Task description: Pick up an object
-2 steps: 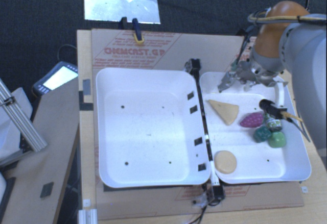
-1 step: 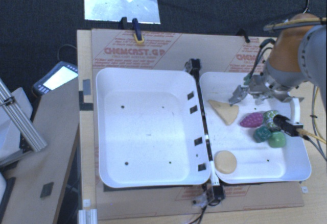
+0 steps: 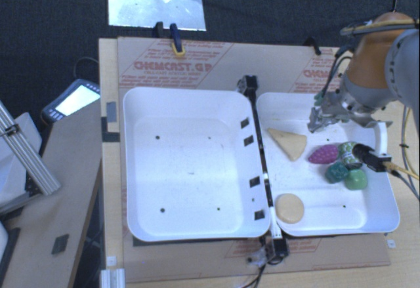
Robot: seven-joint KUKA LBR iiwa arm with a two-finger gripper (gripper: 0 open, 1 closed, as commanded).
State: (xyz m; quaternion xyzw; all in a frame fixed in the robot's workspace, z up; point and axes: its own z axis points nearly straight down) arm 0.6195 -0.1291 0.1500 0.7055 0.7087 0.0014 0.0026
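Tan wedge (image 3: 289,143) (smooth), round disc (image 3: 289,208)

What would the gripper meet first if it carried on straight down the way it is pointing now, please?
Most likely bare floor of the right bin. The gripper points down over an open patch; the tan wedge lies just to its lower left and the pink berry-like piece just below it in the camera view, though depth is unclear.

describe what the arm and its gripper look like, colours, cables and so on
The arm has a rounded grey body with a broad orange band above the wrist. Thin dark cables loop beside the band down toward the gripper, a small metallic grey unit. A white bracket curves off below the wrist, ending in a black block.
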